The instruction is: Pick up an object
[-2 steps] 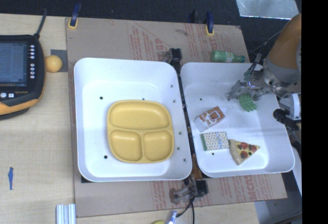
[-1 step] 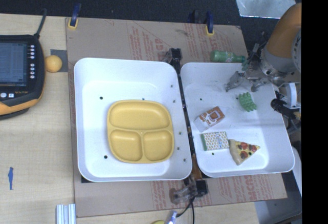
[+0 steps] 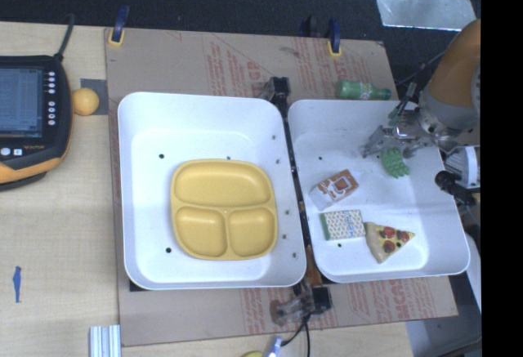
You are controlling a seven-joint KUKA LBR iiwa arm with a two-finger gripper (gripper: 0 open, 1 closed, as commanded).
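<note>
Over the right bin [image 3: 441,261], the tool [image 3: 395,140] is hovering, fingers spread, just above a small green toy [image 3: 395,162]; probably light, stiff plastic, best pinched across its narrow middle.

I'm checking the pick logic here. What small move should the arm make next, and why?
Probably a short descent onto the green toy. The gripper sits just above it in the right bin, and nothing shows between its fingers yet.
</note>
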